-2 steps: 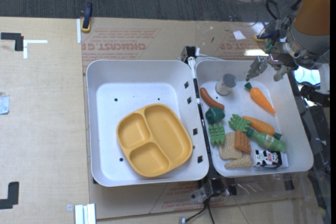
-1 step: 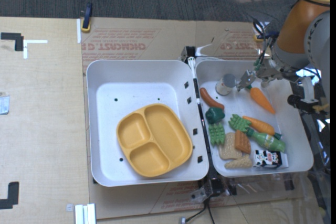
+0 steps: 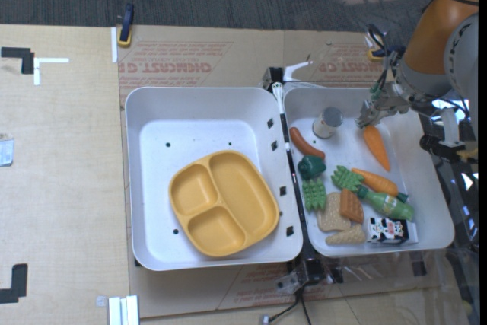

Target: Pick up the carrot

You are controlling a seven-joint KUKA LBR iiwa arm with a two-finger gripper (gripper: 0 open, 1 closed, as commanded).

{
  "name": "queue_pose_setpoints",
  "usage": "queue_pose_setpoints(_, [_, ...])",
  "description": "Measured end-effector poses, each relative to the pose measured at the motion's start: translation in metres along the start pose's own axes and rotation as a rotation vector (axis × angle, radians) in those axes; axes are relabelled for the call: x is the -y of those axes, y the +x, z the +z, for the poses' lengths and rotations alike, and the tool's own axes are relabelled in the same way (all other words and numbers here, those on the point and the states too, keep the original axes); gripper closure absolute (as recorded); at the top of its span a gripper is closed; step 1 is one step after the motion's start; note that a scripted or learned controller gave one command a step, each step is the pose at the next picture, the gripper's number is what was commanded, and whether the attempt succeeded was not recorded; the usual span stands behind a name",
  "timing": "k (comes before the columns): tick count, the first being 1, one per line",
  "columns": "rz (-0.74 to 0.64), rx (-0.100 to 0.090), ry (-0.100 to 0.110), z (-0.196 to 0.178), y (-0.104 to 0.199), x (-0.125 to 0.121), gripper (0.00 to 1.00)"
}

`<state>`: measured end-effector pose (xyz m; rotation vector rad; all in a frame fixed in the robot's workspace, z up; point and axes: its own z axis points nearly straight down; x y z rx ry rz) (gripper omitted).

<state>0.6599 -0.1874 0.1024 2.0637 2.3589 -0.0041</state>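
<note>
- Carrot point(image 3: 376, 148) lies on the floor of the right bin point(image 3: 437, 186), near that bin's far right corner, its broad end pointing at the arm and its tip toward the green bottle point(image 3: 389, 204).
- Gripper point(image 3: 378, 109) sits just above the carrot's broad end, touching or nearly so; whether its fingers are spread or closed, I cannot tell, and no part of the carrot is visibly between them.
- Progress, as I judge it: the approach looks done, but the grasp and the lift are both left, since the carrot rests flat in the right bin.
- A second carrot-like piece with a green top point(image 3: 365, 180) lies nearer the bottle, untouched.
</note>
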Motion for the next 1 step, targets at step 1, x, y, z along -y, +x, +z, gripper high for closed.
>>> queue_pose_setpoints(1, [0.186, -0.004, 0.002, -0.0402, 0.0272, -0.0035, 1.00])
